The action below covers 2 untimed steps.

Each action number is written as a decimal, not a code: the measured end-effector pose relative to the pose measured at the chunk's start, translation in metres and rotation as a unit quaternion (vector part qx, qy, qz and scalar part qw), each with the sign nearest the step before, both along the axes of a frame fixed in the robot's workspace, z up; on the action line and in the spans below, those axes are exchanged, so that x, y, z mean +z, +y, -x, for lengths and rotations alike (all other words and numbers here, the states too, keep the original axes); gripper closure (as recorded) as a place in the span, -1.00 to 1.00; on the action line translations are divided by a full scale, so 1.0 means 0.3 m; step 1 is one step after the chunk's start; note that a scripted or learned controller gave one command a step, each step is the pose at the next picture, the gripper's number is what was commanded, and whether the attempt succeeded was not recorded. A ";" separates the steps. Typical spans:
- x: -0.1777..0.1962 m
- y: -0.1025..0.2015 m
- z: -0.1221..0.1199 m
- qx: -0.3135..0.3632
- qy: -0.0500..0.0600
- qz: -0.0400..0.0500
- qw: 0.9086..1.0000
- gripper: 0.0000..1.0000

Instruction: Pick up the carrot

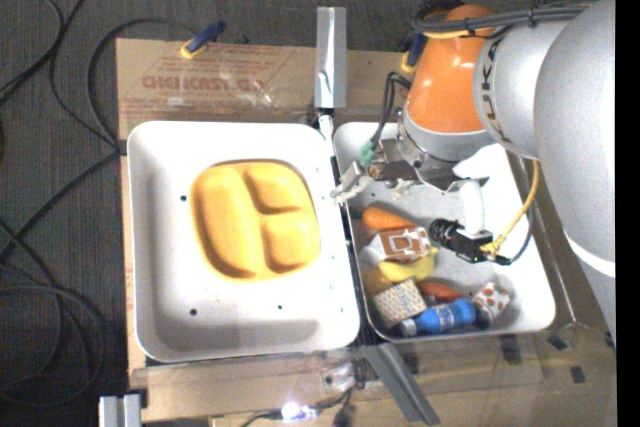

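Dark carpet strewn with cables around a cardboard-topped surface [150, 85] bearing two white bins. Left bin [160, 305] holding a yellow divided tray [258, 218]. Right bin [535, 300] crowded: carrot [388, 218], orange and tapered, lying near the middle just beneath the gripper [385, 170]. Cannot tell gripper state. Likely risk: nudging the neighbouring box [405, 242] or banana [408, 267], given such tight packing.

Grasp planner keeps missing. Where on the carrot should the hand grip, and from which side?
Grip the carrot at its exposed orange middle, coming straight down from above. It lies roughly flat and crosswise in the right bin, its right end tucked against the small printed box, so close the hand across its narrow width. The bin wall at left probably blocks a side approach.
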<state>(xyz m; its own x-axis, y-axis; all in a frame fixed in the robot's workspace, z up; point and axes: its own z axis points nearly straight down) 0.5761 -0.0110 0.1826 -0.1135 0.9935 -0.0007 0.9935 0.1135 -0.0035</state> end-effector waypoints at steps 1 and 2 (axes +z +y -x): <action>0.002 -0.185 0.128 -0.026 0.000 0.001 1.000 -1.00; -0.001 -0.021 -0.021 -0.075 0.000 0.000 0.997 -1.00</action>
